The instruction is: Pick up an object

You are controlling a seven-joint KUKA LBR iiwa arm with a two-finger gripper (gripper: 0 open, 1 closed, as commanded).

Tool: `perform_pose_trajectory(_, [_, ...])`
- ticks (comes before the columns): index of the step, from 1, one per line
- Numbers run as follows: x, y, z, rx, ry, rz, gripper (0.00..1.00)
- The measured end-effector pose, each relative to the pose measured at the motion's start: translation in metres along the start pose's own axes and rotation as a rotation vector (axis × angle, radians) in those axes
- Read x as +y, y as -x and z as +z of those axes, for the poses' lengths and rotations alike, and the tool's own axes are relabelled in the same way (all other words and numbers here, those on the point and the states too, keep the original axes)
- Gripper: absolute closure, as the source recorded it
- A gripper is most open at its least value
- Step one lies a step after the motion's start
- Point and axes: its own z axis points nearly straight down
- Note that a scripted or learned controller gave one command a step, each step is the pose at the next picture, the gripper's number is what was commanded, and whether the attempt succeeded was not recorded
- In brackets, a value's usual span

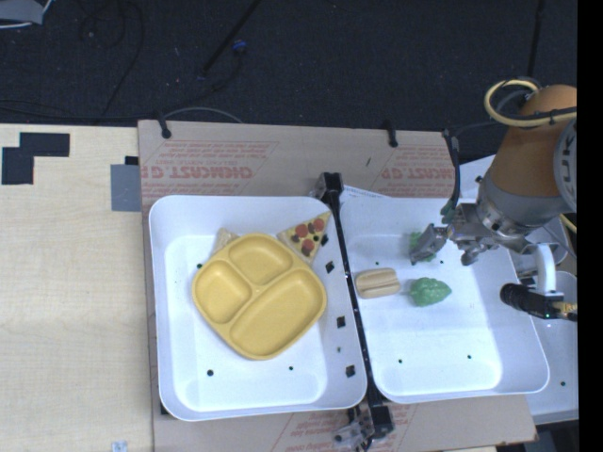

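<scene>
Two shallow white bins sit side by side on a sheet of brown cardboard (283,158) printed with red lettering, laid over a pale wooden bench (66,281). Beyond the bench, a dark carpeted floor (283,45) is strewn with loose black cables.

The left bin (174,365), smooth glossy plastic with rounded corners, holds a yellow divided plate (261,295) with three compartments. A toy pizza slice (308,234), triangular and dotted with red toppings, lies against the plate's upper right edge, partly tucked beneath it.

In the right bin (452,365), a tan bread roll (378,282), oblong and matte, rests near the black divider between the bins. Just beside it to the right lies a lumpy green vegetable (431,291).

The grey arm (528,172), its orange band rounded and shiny, reaches in from the right. Its metal gripper (429,243) is low over the right bin's upper area, clenched around a second small green piece (417,241), above the roll and vegetable.
</scene>
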Motion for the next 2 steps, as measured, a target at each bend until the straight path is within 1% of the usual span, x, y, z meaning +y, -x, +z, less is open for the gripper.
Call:
perform_pose_trajectory(1, [0.003,0.000,-0.006,-0.002,0.012,-0.002,0.00])
perform_pose_trajectory(2, [0.006,0.004,0.038,0.000,0.006,-0.001,0.00])
